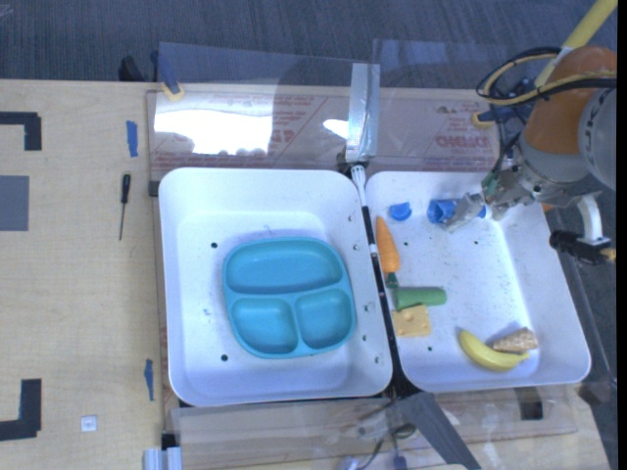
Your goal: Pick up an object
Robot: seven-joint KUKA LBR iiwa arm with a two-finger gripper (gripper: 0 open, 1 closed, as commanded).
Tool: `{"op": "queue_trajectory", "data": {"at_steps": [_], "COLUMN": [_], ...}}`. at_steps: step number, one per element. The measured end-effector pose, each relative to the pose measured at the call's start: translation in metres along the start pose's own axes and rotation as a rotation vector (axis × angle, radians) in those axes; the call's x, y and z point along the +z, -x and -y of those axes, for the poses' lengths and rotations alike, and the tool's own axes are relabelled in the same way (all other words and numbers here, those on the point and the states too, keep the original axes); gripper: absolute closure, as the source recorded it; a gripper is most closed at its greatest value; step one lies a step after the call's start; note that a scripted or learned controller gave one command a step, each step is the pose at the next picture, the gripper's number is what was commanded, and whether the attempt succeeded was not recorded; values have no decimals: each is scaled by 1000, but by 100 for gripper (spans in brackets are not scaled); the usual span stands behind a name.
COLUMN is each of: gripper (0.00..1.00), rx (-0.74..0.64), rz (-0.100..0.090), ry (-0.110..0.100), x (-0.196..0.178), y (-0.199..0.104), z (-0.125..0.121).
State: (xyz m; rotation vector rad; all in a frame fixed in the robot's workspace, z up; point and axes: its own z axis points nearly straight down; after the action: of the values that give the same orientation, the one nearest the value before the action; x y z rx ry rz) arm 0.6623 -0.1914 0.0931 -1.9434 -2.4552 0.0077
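Observation:
In the right bin [549,292] lie several small objects: a blue piece [400,211], a second blue piece [441,210], an orange carrot [388,246], a green cylinder [419,297], a yellow wedge [412,321], a banana [485,352] and a tan bread slice [516,340]. My gripper [468,210] is low over the back of this bin. Its tip sits right beside the second blue piece, on that piece's right. Whether they touch I cannot tell.
The left bin [186,262] holds a blue divided plate [287,295]. A clear panel and a metal post [363,111] stand behind the bins. The arm's cables [514,81] loop above the right bin's back corner.

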Motion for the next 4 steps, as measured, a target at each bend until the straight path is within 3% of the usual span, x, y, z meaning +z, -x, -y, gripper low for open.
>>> {"op": "queue_trajectory", "data": {"at_steps": [1,2,4], "gripper": [0,0,0], "rx": [299,327,327], "rz": [6,0,0], "ry": [-20,-10,-10], "x": [8,-19,-18], "y": [-19,3,3], "z": [-1,2,1]}}
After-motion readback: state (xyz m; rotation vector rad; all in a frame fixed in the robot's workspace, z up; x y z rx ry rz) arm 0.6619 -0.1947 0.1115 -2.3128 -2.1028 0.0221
